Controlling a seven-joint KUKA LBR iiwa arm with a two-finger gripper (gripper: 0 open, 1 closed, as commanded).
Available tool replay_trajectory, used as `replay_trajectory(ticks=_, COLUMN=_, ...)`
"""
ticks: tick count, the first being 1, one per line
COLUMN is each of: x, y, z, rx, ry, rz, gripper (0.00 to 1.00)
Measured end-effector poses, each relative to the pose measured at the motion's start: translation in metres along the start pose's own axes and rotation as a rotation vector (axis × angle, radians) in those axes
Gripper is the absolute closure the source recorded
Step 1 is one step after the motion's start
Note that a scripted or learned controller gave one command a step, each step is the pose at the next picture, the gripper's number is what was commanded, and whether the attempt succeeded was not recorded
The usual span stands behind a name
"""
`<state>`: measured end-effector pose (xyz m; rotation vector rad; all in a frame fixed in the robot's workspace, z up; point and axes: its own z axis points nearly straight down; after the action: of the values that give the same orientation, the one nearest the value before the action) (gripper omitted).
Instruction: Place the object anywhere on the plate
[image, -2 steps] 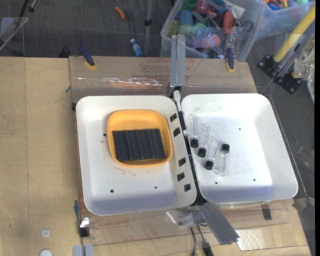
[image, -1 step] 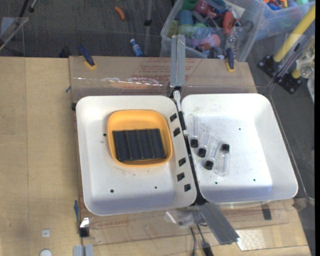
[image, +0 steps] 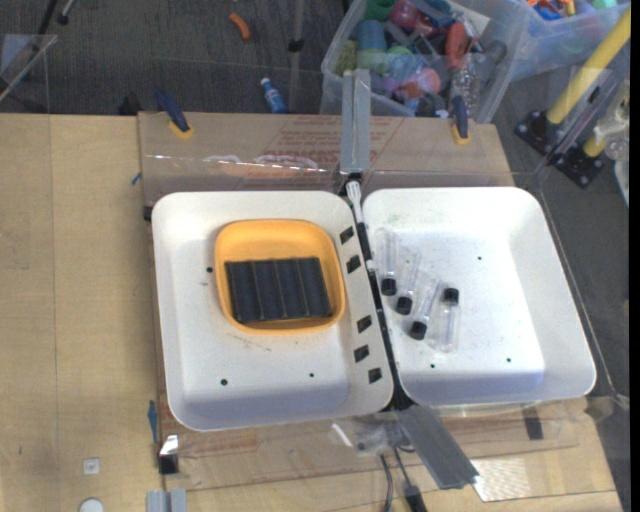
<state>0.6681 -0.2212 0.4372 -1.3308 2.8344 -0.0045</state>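
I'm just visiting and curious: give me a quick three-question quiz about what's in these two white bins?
1. True or false: the dark ridged block lies on the orange plate.
2. Which bin holds the clear vials with black caps: A, left bin; B, right bin?
3. Fill in: the plate sits in the ____ bin.

Key: 1 true; 2 B; 3 left.

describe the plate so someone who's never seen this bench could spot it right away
Two white bins sit side by side; look in the left bin. The plate lies near its middle, a rounded-square orange dish. It is the one brightly coloured thing in the bins, with a dark ridged block lying on it.
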Motion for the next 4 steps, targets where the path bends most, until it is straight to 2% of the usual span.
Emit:
replay_trajectory(ticks=1, x=0.0001, y=0.0, z=0.0006, rx=-0.002, ry=-0.001, rz=-0.328, gripper=1.0)
replay_trajectory(ticks=2, x=0.0002, y=0.0001, z=0.0011, rx=-0.004, ry=-0.001, rz=-0.726, gripper=1.0)
replay_trajectory(ticks=3, x=-0.0006, y=0.0012, z=0.0016, rx=-0.006, ry=-0.002, rz=-1.182, gripper=1.0)
replay_trajectory(ticks=4, x=-0.0071, y=0.0059, z=0.0019, rx=-0.008, ry=-0.001, rz=-1.401, gripper=1.0)
